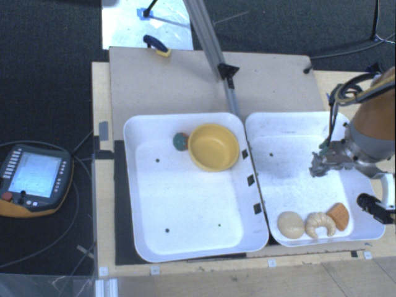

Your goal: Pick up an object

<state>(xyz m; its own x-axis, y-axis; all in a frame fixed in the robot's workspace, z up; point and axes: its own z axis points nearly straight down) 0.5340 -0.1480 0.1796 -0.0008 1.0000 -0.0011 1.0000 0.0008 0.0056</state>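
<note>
Several small things lie in the two bins, any of which could be picked. In the right bin [266, 129], along its near edge, three pale food-like pieces sit in a row: a rounded cream bun [291, 224], a curved croissant [320, 224] touching it, and a flat orange-brown cracker [338, 215] leaning against the croissant's right end. In the left bin [185, 228], near the far wall, a yellow bowl [213, 146] sits upright with its mouth facing up, and a small dark green ball [180, 142] rests just beside the bowl's left rim, touching or nearly so.

The gripper [322, 163] hangs over the right side of the right bin, above bare white floor, beyond the row of three pieces and well apart from the bowl. Nothing can be seen in its grasp, and the view is too small and blurred to tell how the end effector is set. The grey and orange arm [374, 119] enters from the right edge over the bin's right wall.

Most of the left bin's floor is bare in front of the bowl, and the middle and far part of the right bin's floor is bare as well. The three pieces lie close to the near wall, the cracker nearest the right corner. A teach pendant [34, 178] lies on the dark floor to the left of the bench.
</note>
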